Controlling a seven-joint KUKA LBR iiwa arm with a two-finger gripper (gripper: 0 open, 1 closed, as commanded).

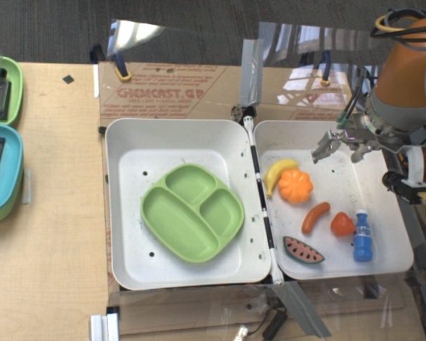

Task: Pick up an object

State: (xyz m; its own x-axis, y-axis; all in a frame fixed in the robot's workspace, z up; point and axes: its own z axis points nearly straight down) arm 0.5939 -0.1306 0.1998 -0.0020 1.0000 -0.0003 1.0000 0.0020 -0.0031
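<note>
Red print on the cardboard behind the two bins is partly legible and seems to read "GEMCAST", with smaller lines around it too faint to make out; the bottle carries a label whose text is too small to read. There are two white bins: the left bin holds one green divided plate with three compartments, lying near its middle. The right bin holds six toy items, one of each. A yellow banana lies by the bin's left edge, curved, touching an orange pumpkin with ribbed sides just beside it toward the middle. A red-orange sausage lies tilted near the middle, and a red tomato sits close to it on the side of the right edge, just touching the blue bottle with a white cap, which lies near the right edge. A watermelon slice, red with dark seeds and a green rind, lies near the front edge. The gripper hovers over the far part of the right bin, above and apart from the pumpkin and banana, its fingers spread apart with nothing between them. The arm's orange band shows at the far right corner. On the bench, at its left edge, sit two stacked trays, one green and one blue.
</note>
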